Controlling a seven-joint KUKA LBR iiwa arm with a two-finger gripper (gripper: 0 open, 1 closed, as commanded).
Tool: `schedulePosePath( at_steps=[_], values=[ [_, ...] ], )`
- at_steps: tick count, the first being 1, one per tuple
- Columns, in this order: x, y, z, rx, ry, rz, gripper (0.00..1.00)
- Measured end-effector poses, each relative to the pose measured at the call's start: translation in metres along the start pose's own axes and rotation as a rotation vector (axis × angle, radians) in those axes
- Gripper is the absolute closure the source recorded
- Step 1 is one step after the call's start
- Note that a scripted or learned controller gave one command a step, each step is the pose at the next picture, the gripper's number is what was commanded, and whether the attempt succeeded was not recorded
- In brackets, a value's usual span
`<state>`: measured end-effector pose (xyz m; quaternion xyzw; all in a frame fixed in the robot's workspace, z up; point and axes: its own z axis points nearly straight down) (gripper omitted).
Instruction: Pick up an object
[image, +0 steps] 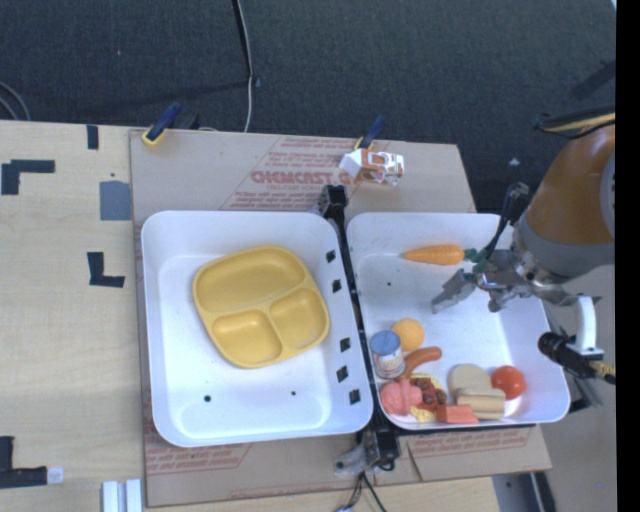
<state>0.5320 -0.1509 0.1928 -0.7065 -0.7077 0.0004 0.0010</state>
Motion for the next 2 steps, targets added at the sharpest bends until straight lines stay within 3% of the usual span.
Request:
schedulePosePath(
  at_steps=[1, 2],
  values=[
    [0.047, 0.009, 0.112, -0.003, -0.002, -0.002, 0.00],
    [0.046, 0.009, 0.097, -0.004, 0.001, -0.001, 1.00]
  ],
)
